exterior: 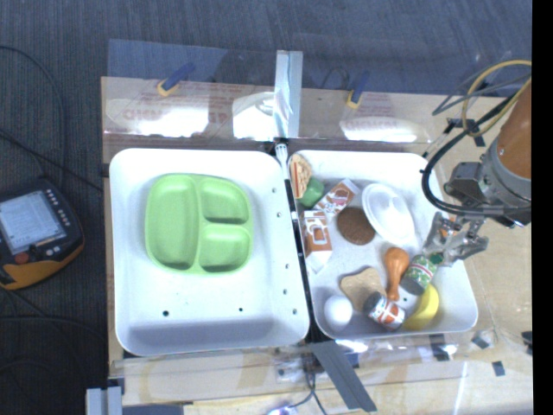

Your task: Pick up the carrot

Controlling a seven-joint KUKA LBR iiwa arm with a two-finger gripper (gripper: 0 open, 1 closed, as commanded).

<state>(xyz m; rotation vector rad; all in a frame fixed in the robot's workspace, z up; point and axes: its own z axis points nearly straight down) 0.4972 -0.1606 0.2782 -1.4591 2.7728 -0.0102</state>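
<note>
On the bench, the right bin (449, 318) holds the carrot (396, 268), lying just left of the gripper (451, 242); its fingers look released, grasping nothing.

Bright, even overhead light with some glare and soft focus.

We see the two white bins (207, 335) nearly blown out, with faint shadows under their rims. Strong glare patches sit on the clear sheet (259, 115) at the far edge of the desk (505, 318). Detail is slightly soft throughout, and the dark floor (52, 59) stays dim.
</note>
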